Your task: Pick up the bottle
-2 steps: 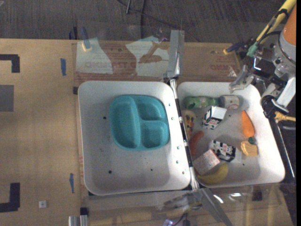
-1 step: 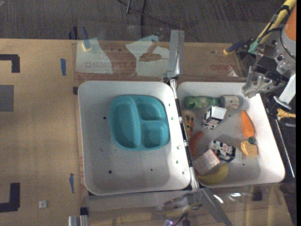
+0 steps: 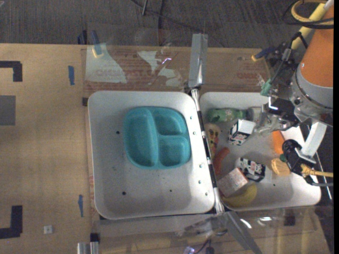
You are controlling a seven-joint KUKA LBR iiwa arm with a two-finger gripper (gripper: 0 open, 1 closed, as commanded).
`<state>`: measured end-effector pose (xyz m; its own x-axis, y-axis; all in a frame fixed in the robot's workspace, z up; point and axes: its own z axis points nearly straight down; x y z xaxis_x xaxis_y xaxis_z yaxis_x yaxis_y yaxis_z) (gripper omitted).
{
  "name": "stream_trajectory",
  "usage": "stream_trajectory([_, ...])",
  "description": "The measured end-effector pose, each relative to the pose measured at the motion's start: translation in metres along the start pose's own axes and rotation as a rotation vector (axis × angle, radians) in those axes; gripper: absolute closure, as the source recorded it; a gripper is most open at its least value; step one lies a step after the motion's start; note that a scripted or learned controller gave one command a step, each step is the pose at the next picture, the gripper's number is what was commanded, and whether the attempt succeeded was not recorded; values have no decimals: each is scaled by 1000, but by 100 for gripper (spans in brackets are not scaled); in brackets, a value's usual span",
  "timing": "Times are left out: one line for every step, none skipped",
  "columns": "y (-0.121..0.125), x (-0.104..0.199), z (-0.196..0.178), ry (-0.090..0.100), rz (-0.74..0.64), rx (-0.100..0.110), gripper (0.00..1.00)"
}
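One green bottle [image 3: 226, 114] lying sideways, right bin [image 3: 296, 197].

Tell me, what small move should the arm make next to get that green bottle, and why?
Probably slide the gripper towards the left of the view and lower it over the green plastic bottle. The bottle lies on its side along the far wall of the right-hand white bin, and the gripper sits just beyond its cap end, not over it.

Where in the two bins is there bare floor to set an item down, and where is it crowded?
Left bin: bare floor rings the teal divided tray, widest below it and along the left wall. Right bin: crowded with the green bottle, small cartons, a banana and the gripper; little floor shows.
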<state>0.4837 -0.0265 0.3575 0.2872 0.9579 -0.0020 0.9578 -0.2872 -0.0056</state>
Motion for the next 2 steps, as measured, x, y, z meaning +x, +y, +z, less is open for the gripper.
stream_trajectory([-11, 26, 7, 0, -166, 0, 100])
stream_trajectory([12, -52, 50, 1, -179, -2, 100])
